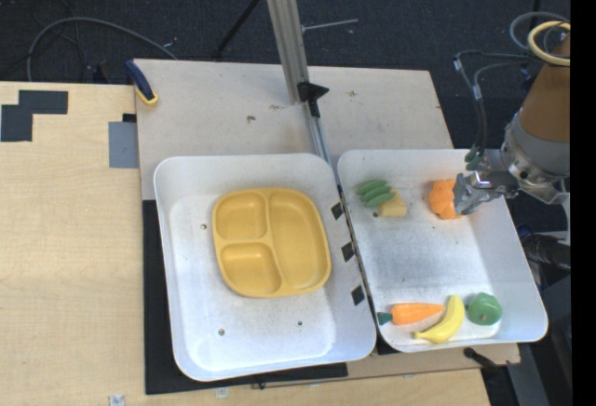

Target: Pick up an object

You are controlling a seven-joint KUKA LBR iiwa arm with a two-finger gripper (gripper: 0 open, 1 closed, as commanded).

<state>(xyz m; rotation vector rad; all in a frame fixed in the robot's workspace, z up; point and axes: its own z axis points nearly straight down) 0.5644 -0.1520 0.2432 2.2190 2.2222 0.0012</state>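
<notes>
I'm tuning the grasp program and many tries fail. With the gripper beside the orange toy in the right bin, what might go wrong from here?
1. The gripper sits at the right side of the orange toy, not over it, so closing may nudge the round toy away rather than trap it.
2. The toy lies near the far wall of the right bin; a push might roll it toward the green and yellow toy.

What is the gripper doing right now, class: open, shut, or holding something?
Gripper: beside the orange toy in the right bin; whether it is open, shut or gripping cannot be told.
</notes>
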